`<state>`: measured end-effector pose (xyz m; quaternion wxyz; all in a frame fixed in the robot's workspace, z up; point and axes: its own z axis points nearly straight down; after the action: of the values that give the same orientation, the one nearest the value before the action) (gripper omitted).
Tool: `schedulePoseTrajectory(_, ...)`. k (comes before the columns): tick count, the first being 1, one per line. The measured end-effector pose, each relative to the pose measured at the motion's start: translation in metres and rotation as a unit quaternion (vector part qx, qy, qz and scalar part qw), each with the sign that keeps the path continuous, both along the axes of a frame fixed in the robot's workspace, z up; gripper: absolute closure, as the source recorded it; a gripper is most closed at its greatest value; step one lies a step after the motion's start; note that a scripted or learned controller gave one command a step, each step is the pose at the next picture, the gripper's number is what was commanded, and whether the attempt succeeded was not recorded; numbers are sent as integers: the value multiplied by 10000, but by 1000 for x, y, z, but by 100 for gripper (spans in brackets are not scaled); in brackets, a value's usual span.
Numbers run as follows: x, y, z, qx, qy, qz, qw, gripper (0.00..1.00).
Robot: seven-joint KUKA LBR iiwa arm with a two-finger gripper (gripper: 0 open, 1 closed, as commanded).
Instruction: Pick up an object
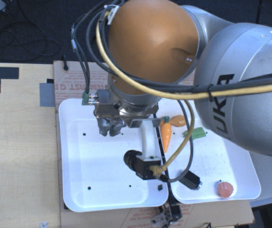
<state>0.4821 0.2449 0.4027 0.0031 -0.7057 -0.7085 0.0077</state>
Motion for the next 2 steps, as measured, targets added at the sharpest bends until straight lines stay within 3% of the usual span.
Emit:
schedulePoseTrajectory(1, -9, -2, -138, -13, 16, -18, 10000, 100)
schedulePoseTrajectory(2, -6, -4, -120, 10, -25, -62, 10000, 100)
